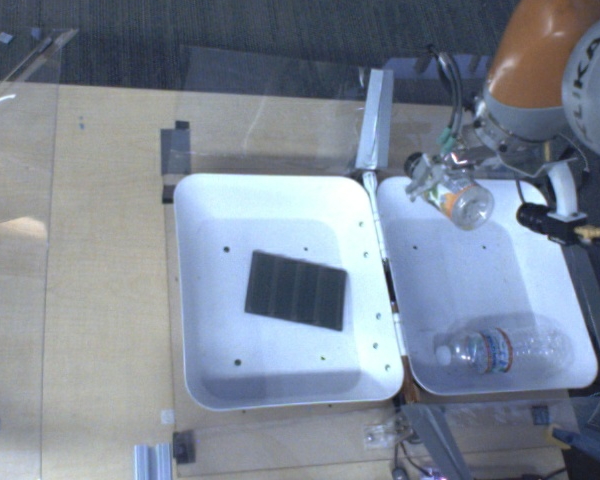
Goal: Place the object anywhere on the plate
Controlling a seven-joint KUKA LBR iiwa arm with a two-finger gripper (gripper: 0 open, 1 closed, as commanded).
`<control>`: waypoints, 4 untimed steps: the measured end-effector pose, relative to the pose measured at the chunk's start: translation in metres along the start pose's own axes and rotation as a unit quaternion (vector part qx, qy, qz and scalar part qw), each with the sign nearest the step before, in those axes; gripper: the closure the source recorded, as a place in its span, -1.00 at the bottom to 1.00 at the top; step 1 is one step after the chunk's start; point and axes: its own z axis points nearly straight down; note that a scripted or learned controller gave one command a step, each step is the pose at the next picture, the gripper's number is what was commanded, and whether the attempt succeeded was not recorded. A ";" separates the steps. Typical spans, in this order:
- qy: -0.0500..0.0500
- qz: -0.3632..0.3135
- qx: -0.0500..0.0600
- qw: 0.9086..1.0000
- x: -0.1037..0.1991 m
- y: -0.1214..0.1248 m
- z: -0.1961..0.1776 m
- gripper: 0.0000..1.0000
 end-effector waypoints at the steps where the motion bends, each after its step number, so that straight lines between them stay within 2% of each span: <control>1: 0.000 0.002 0.001 1.000 0.049 0.033 0.007 1.00; 2: 0.001 -0.079 0.001 0.997 0.108 -0.036 -0.015 1.00; 3: 0.001 -0.028 0.001 1.000 0.084 0.001 0.003 1.00; 4: 0.001 -0.030 -0.001 1.000 0.084 0.003 -0.008 1.00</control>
